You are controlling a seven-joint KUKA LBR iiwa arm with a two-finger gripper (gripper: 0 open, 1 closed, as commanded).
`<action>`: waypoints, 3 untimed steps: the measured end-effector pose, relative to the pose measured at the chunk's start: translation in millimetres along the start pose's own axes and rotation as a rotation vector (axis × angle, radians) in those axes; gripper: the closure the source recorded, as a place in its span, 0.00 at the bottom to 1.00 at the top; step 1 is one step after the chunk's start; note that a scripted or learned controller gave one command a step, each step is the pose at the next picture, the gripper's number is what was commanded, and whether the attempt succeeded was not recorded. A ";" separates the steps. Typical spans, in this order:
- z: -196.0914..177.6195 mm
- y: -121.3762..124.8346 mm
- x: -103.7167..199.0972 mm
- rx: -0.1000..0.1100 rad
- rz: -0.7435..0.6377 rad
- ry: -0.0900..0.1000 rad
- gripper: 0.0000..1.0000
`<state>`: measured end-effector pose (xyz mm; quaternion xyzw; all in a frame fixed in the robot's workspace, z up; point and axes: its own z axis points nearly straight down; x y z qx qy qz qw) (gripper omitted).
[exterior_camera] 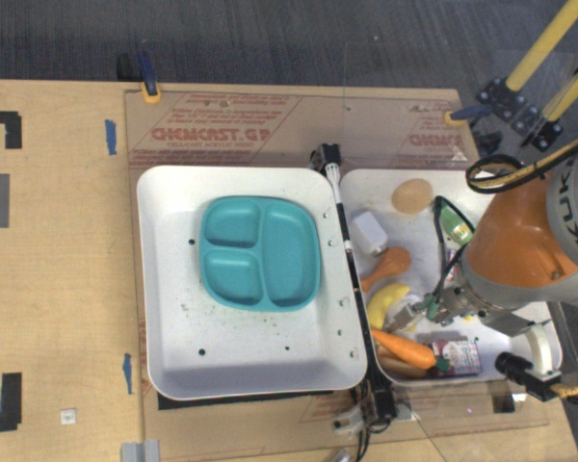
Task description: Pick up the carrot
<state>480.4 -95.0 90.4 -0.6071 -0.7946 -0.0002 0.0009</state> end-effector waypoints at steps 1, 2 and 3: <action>-96.7 16.8 55.3 -0.008 0.028 -0.002 0.00; -94.0 68.3 29.3 -0.004 0.189 -0.004 0.00; -5.3 34.3 -7.1 -0.009 0.152 -0.005 0.00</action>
